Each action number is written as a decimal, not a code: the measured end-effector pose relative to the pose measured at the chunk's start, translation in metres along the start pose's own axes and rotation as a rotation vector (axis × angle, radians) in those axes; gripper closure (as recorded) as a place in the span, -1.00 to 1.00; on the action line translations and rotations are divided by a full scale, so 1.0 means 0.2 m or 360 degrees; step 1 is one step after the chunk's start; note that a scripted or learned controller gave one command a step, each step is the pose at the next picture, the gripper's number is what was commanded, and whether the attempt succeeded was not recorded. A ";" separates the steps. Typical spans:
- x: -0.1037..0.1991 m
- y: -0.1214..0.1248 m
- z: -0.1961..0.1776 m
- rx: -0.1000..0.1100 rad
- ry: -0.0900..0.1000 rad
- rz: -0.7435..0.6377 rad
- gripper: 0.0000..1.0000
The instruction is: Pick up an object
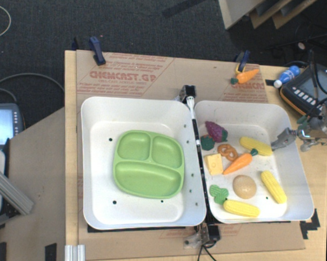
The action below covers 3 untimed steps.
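We see two white bins [92, 151], the left one carrying a lime-green divided plate [148, 164]. In the right bin [297, 176] lie three yellow corn cobs [273, 186], an orange carrot [239, 163] with a green top, a purple vegetable [216, 130], a brown pretzel [227, 151], a yellow cheese wedge [214, 164], a tan potato [244, 186] and green broccoli [218, 193]. The worktop [155, 78] is pale brown with red lettering. The tool [286, 139] is grey.
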State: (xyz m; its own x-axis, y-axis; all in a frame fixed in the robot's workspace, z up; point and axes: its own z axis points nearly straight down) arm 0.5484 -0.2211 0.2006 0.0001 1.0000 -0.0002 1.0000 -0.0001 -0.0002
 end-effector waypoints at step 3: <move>0.56 -0.13 0.58 0.0012 0.0006 0.0001 -1.00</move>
State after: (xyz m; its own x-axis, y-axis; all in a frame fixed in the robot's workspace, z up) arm 0.5233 -0.1090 0.0839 0.0009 1.0000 0.0037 1.0000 -0.0009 -0.0076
